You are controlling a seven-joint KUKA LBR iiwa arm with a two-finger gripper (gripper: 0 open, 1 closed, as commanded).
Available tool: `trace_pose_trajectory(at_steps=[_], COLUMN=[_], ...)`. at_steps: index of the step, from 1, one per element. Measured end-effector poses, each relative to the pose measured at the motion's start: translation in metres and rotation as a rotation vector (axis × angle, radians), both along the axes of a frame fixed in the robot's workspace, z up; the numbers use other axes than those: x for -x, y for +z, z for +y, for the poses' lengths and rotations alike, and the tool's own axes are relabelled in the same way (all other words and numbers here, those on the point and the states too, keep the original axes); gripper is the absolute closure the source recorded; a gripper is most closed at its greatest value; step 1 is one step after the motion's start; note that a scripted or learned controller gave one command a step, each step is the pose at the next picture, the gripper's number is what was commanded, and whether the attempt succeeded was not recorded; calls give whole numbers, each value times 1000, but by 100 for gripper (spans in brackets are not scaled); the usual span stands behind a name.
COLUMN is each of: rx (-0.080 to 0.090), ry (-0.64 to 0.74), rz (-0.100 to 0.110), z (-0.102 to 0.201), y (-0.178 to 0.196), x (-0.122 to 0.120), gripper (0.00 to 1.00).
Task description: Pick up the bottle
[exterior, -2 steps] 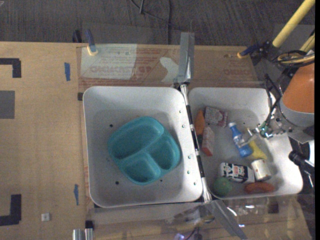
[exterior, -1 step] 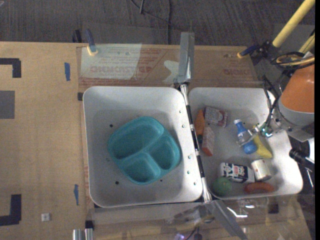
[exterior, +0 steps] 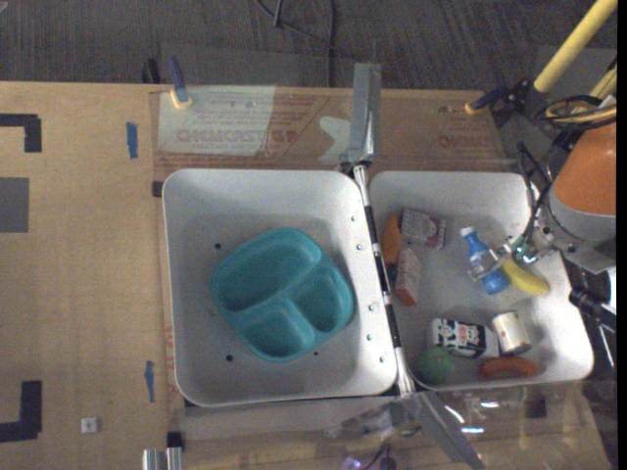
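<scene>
Bottle: lying in right bin, long axis slanted, white cap toward far-left, blue base near-right. Gripper: at the base end; finger opening cannot be told.

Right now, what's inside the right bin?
The right bin holds the bottle, a banana, two cartons, a can, a green ball and other toy food. The gripper hides part of the floor.

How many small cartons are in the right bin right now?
3. One carton lies near the bin's back left, a second carton just in front of it by the divider, and a black-and-white milk carton sits toward the front. None looks hidden.
</scene>
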State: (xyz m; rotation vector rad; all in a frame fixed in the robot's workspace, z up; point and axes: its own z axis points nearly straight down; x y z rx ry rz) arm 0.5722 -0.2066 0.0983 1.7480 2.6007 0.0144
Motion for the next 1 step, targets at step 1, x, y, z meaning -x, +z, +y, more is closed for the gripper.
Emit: trace_pose_trajectory(at_steps=[1], rx=[4], ry=[-6], rz=[8], z=[95], y=[181], x=[-17], gripper=[100])
